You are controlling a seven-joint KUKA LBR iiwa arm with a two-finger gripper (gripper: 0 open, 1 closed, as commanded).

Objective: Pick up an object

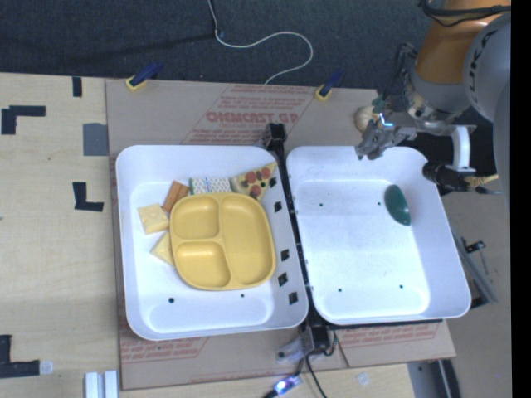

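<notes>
Below my end effector [371, 145] the right bin [365, 305] is lying open; only a green object [398, 205] is sitting nearby.

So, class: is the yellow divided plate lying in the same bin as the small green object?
No: the yellow divided plate lies in the left bin, while the small green object lies in the right bin.

White cable [264, 41] behind cardboard sheet [241, 114]

The table [50, 247] carries a cardboard sheet [241, 114]; on the sheet, two white bins [133, 222] [440, 247] sit side by side, touching.
</notes>
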